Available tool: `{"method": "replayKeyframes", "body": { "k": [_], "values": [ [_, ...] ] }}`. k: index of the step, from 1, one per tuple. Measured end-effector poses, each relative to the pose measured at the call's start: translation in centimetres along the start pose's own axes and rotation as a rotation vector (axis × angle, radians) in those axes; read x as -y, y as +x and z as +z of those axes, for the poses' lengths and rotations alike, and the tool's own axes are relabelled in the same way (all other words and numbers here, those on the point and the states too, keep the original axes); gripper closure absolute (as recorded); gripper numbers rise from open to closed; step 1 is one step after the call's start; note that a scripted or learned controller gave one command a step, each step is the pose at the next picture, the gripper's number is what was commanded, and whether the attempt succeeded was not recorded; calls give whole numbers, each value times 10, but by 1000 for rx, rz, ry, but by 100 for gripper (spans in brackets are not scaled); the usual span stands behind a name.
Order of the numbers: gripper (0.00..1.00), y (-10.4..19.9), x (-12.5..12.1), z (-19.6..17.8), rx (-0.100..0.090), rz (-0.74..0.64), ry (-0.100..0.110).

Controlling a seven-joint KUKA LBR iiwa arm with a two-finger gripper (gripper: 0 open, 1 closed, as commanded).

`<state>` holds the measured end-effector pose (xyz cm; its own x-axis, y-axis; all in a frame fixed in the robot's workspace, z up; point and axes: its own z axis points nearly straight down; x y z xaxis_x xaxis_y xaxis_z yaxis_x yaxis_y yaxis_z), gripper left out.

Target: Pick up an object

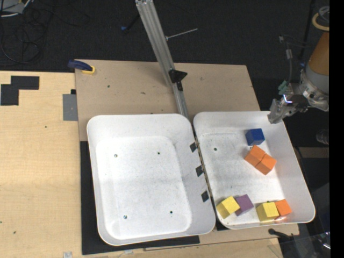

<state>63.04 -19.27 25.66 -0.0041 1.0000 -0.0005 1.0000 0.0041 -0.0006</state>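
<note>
From the camera above the bench, I see my gripper (277, 112) at the top right corner of the right bin (301, 171), hanging over its far rim. My fingers are small and grey there, and I cannot tell if they are open or closed. I see nothing between them. My arm comes in from the right, with its orange band (321, 55) up near the edge of the picture. The blocks I could pick up all lie in the right bin. A blue block (255, 136) sits nearest to me, just below my gripper and a little to the left, but not touching it. Just under the blue one lies an orange block (260, 159), turned at a slant. Along the near side of the bin there are four more. A yellow block (228, 206) and a purple block (244, 203) touch each other. Near them, a second yellow block (267, 212) and a small orange block (282, 207) touch each other too. The left bin (97, 144) sits right beside the right bin. A long metal bar (158, 42) leans across the wooden bench (215, 90) behind both bins.
</note>
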Motion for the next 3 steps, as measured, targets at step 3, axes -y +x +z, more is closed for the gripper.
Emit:
{"method": "replayKeyframes", "body": {
  "k": [3],
  "values": [
    [100, 152, 25, 34, -3, 1, 5]
  ]
}}
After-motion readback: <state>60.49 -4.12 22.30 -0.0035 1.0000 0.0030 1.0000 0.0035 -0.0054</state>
